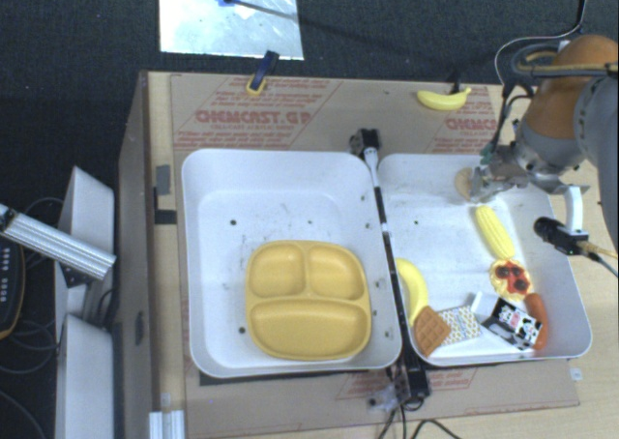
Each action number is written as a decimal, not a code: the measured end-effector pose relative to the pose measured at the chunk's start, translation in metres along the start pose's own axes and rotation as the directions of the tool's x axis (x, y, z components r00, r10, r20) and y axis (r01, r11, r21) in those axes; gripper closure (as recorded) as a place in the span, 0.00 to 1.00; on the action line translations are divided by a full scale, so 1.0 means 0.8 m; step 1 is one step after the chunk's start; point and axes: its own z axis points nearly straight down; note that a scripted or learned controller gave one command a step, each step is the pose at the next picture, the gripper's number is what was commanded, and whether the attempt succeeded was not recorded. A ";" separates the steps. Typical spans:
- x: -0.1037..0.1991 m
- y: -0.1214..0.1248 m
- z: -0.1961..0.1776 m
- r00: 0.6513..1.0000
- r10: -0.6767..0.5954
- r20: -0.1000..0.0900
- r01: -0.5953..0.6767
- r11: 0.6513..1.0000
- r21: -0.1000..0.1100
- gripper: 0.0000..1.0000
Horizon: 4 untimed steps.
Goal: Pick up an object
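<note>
The right bin (435,224) holds several toy foods. A yellow corn cob (493,229) lies toward its right side, with a pizza slice (510,277) and a reddish hot dog (535,317) below it. A banana (414,287) rests against the left wall, beside a waffle (431,329) and a black-and-white card (513,321). My gripper (478,183) hangs low over the bin's far right corner, just above the corn cob. A small tan shape sits at its tip, and I cannot make out what it is.
A yellow divided plate (308,298) lies in the left bin (222,195). Another banana (443,97) lies on the bench behind the right bin. The arm (561,108) comes in from the right over the bin's far corner. A black divider (382,234) separates the bins.
</note>
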 end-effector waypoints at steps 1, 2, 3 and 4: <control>0.000 0.000 0.000 1.000 -0.001 0.000 0.001 1.000 0.000 0.00; -0.028 -0.047 0.029 1.000 0.004 -0.001 -0.004 1.000 0.004 0.00; -0.029 -0.045 0.015 1.000 0.003 -0.001 -0.003 1.000 0.000 1.00; 0.037 -0.100 -0.100 1.000 0.002 -0.003 -0.002 1.000 0.001 1.00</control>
